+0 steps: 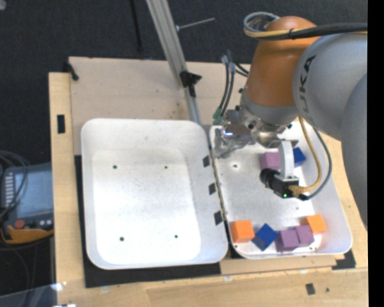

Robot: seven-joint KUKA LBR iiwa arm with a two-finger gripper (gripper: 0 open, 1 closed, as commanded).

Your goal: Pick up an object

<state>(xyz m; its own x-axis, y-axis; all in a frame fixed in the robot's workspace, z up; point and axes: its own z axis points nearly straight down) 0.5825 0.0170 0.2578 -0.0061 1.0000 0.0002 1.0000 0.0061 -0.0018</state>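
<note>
You cannot see the gripper (pixel 229 139) clearly: it sits under the wrist at the right bin's (pixel 333 200) 10 o'clock corner, too blurred to read. The arm (pixel 320 69) covers that bin's far rim and runs out of view at 3 o'clock. A purple block (pixel 269 160) is half hidden behind the white bracket, and a blue block (pixel 299 155) beside it shows just a sliver. At 9 o'clock, the grey device (pixel 27 190) beside the worktop (pixel 64 171) is cut off.

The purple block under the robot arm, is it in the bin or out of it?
In. The purple block lies on the white floor of the right bin, inside its rim, just below the arm's wrist.
</note>
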